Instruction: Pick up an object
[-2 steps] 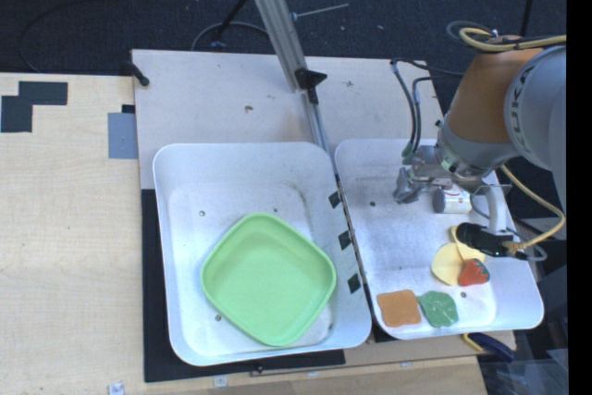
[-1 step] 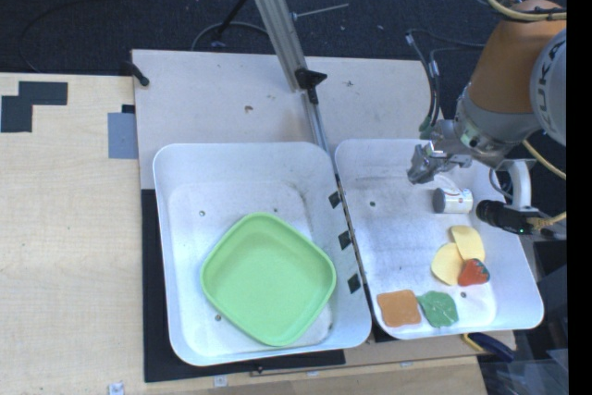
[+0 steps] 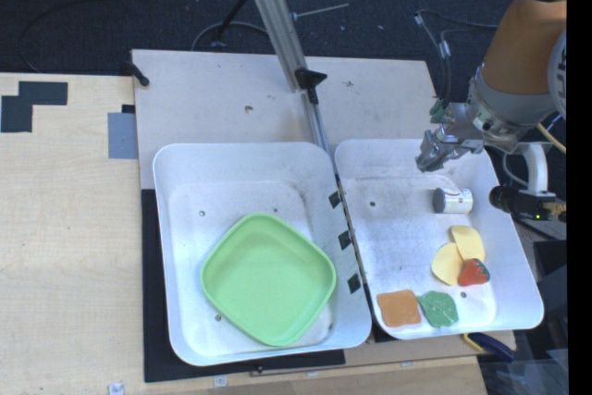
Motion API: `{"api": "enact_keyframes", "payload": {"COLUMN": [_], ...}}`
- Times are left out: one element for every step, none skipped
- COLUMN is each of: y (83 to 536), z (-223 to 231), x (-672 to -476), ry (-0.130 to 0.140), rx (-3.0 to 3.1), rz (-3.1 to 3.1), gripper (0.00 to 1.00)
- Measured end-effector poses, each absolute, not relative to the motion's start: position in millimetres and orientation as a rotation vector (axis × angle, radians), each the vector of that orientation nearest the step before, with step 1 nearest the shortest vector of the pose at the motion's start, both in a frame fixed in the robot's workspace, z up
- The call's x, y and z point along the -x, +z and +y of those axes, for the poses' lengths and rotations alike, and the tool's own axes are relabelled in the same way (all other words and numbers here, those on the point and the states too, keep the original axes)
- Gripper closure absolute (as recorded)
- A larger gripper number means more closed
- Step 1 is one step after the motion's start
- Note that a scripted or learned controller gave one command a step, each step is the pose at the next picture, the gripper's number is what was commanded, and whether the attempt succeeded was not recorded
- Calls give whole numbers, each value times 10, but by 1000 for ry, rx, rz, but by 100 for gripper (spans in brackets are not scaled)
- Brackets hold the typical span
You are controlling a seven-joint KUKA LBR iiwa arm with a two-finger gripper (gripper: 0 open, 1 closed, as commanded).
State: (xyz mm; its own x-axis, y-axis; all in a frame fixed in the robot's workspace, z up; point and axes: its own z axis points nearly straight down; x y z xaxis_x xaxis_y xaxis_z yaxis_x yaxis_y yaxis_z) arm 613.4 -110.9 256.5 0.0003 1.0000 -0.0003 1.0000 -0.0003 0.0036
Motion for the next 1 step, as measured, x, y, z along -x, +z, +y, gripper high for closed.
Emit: {"api": "enact_keyframes", "payload": {"y": [2405], "z": [-557], "x": [-6191], "ry": [0], "rx": [-2219], "rz": [2226], "gripper": [100]}}
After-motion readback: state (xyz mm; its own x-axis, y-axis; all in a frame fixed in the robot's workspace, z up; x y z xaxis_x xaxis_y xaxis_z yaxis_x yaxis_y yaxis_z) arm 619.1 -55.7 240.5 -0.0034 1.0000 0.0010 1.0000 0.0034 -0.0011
